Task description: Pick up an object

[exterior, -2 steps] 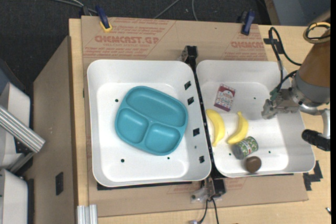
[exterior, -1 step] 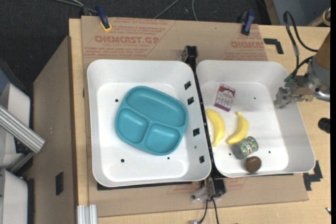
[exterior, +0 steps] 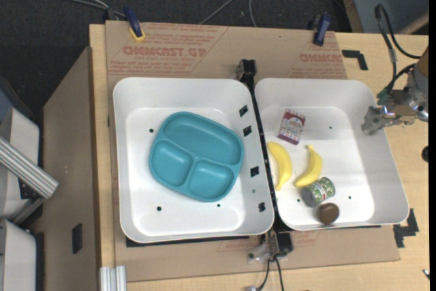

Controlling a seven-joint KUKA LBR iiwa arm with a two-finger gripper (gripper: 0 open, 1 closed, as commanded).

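While pincer [exterior: 374, 120] sits at right bin [exterior: 354, 88] rim, grip state unclear; bananas [exterior: 280, 163] inside

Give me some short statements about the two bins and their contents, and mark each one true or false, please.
1. The blue divided plate lies in the left bin. True.
2. Three bananas lie in the right bin. False: there are two bananas.
3. The small can lies beside a brown round object. True.
4. The gripper is above the plate. False: it is at the right bin's right edge.
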